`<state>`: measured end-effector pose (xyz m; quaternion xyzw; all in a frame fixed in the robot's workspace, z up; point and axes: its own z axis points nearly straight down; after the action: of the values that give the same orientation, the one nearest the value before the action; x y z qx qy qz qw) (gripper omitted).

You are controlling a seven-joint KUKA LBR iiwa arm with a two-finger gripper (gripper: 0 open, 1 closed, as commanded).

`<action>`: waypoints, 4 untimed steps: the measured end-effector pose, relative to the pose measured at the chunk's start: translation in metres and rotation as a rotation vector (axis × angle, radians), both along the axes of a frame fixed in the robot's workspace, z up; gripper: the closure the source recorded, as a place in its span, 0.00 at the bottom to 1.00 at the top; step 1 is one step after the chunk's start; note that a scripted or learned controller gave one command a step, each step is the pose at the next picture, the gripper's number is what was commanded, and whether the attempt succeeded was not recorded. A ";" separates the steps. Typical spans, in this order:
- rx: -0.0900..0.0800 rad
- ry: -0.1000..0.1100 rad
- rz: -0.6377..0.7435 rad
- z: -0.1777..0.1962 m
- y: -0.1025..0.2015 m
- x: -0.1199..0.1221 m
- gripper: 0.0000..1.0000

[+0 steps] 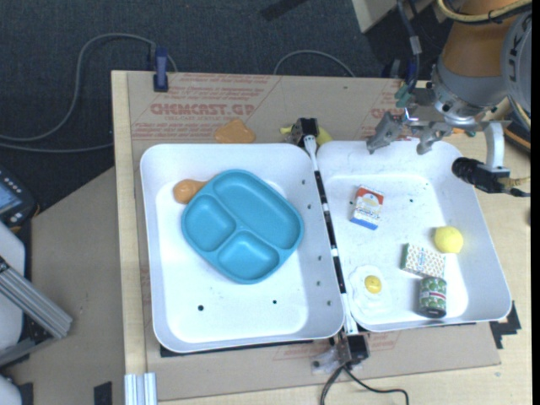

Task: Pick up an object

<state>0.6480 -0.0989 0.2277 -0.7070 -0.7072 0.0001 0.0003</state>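
- The arm [481, 24] comes in from the upper right, its orange band showing above the grey wrist.
- The gripper [403, 137] hangs over the far rim of the right bin [472, 201]; its two fingers [380, 135] stand apart with nothing between them.
- In the right bin, a small red, white and blue carton [366, 207] lies near the middle, well apart from the gripper.
- A yellow ball [448, 240] sits toward the bin's right side, just above a patterned packet [424, 261].
- A green can [433, 296] lies just below that packet, near the front rim.
- A toy fried egg [369, 284] rests at the front left of the right bin, close to the divide between the bins.
- The left bin [169, 302] holds a blue divided plate [242, 224] with three compartments, set slantwise.
- An orange lump [186, 191] peeks out at the plate's upper left edge, touching it.
- On the tabletop [135, 108] behind the left bin lies a flat orange piece [234, 131].
- A blue clip [159, 68] grips the tabletop's back edge.
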 end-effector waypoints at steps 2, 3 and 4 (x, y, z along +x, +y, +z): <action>0.000 -0.003 0.001 -0.043 0.033 0.008 0.00; 0.000 0.003 -0.001 -0.043 0.031 -0.017 0.00; 0.000 0.001 -0.001 -0.128 0.001 -0.005 0.00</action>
<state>0.6435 -0.0978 0.0994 -0.7075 -0.7067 0.0005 0.0005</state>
